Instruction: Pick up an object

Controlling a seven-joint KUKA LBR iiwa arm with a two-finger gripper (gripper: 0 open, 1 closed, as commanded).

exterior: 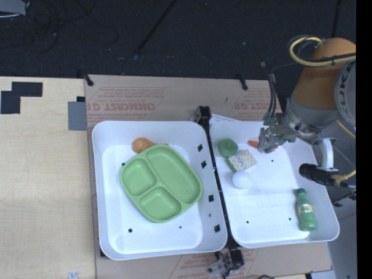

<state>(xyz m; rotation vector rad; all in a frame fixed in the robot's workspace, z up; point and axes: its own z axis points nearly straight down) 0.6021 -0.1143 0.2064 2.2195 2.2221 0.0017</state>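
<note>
- Counter point(40, 173) of pale wood seen from above at a slant, with a sheet of printed cardboard point(145, 97) spread over it under two shallow white bins set side by side and touching along their inner walls.
- Left bin point(110, 225) holds a green divided plate point(161, 182) with three compartments, lying flat and turned at an angle near the bin's middle.
- An orange round object point(141, 145) sits at the plate's far edge, partly tucked behind its rim, close to the bin's far wall.
- Right bin point(273, 225) carries the loose items: a green round object point(227, 147) near the far inner corner, a small patterned packet point(242, 160) just beside it toward the near side, and a white ball point(242, 180) touching or almost touching the packet's near edge.
- A green bottle point(306, 210) with a yellow label lies close to the right bin's outer wall, toward its near corner, well apart from the other three.
- A small orange-red piece point(253, 143) lies by the far wall of the right bin, just beside the pincer.
- The grey arm with its orange band point(322, 80) reaches in from the right, and the pincer point(268, 145) hangs low over the far part of the right bin.
- Whether the pincer is spread or closed I cannot tell, and nothing is seen gripped in it.
</note>
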